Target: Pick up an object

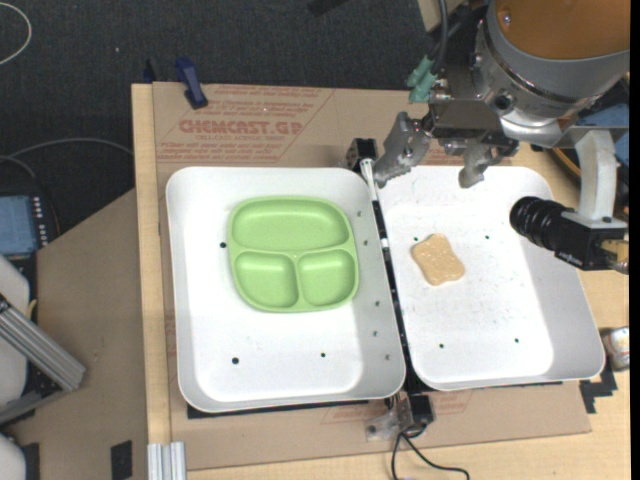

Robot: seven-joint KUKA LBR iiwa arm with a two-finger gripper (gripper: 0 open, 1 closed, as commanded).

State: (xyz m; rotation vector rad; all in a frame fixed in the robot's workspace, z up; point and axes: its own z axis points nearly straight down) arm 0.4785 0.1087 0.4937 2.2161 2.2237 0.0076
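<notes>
Camera view: both bins seen from above.
Cracker (437, 260): right bin (520, 348), frame centre-right.
My gripper (432, 164): fingers spread, nothing between them, hanging above the cracker, apart.

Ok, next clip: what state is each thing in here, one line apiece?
End effector: open, nothing between its fingers, above the right bin's far edge.
Tan cracker-like piece: lying flat in the right bin, untouched.
Green divided plate: right side up in the left bin, its compartments bare.
</notes>
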